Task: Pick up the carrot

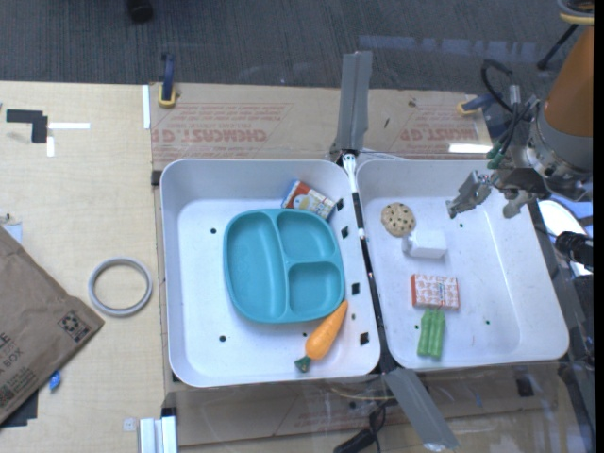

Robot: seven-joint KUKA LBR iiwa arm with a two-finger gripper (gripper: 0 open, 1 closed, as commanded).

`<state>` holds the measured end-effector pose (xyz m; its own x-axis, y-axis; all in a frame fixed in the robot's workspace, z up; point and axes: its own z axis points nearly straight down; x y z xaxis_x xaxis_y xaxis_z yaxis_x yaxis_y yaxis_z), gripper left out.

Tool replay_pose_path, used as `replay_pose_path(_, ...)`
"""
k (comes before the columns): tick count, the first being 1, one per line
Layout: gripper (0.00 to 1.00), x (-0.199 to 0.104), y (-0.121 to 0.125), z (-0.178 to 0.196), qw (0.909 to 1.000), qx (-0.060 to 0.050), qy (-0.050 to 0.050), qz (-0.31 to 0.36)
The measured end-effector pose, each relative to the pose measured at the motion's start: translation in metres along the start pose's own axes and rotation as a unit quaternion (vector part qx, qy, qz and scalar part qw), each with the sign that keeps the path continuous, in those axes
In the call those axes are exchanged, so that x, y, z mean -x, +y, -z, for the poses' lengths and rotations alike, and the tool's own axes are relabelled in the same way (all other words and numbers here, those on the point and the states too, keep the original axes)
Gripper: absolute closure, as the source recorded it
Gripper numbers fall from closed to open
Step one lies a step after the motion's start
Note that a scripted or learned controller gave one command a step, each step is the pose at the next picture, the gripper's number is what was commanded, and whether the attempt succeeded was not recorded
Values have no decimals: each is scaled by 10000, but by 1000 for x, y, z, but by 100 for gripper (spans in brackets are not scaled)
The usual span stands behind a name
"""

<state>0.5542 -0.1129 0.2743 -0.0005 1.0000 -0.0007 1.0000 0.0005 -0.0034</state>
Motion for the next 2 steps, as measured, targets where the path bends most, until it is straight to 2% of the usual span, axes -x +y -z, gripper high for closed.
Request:
replay_pose_path(1,0,-47,-2,112,10000,6,-4,1)
replay_pose_path(2,0,-140,-15,152,9997,11,-5,-245)
